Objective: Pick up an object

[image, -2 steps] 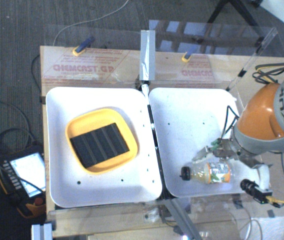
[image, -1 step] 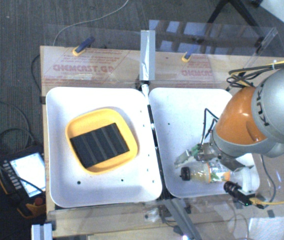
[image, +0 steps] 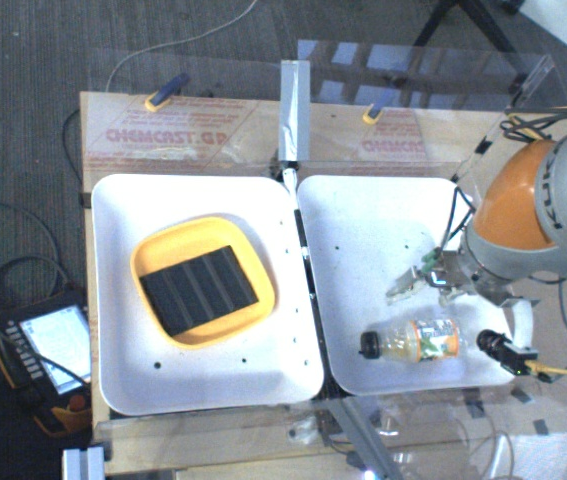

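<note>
A clear plastic bottle (image: 418,341) with a black cap and an orange label lies on its side near the front of the right bin (image: 363,218). My gripper (image: 413,276) hangs just above and behind the bottle, pointing left. Its fingers are spread open with nothing between them. In the left bin (image: 113,218) sits a yellow dish (image: 153,250), and a black ridged block (image: 203,290) rests inside it.
A low ridge (image: 303,258) where the two bin walls meet separates them. The arm's orange band (image: 513,203) hangs over the right bin's right side. Behind the bins lies a brown board (image: 193,138) with two clamps.
</note>
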Robot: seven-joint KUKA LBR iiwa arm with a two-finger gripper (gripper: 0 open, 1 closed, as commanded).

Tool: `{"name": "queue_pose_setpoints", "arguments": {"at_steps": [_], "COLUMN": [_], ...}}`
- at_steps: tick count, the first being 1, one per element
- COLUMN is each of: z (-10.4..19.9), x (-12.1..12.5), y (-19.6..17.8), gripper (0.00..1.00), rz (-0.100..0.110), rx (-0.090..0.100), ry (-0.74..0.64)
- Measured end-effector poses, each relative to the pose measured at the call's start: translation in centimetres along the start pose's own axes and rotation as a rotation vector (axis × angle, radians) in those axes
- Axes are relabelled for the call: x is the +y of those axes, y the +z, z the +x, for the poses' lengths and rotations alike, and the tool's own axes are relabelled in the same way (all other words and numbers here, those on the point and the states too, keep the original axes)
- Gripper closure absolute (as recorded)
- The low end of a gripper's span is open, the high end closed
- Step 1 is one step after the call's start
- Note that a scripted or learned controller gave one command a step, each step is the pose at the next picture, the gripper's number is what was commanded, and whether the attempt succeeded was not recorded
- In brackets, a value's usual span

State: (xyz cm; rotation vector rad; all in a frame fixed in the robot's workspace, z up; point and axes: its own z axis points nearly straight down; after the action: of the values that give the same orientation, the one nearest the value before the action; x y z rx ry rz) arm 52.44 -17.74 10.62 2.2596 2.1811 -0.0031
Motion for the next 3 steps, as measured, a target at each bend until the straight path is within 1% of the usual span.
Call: {"name": "queue_pose_setpoints", "arguments": {"at_steps": [1, 2, 3], "z": [-0.2, -2.4, -2.3], "x": [-3.3, -4.0, -3.9], "y": [1.3, 0.3, -0.5], "gripper": [0.0, 0.0, 1.0], "rz": [-0.024, 0.001, 0.001], "rx": [-0.006, 0.002, 0.002], "ry": [-0.146, 0.115, 0.113]}}
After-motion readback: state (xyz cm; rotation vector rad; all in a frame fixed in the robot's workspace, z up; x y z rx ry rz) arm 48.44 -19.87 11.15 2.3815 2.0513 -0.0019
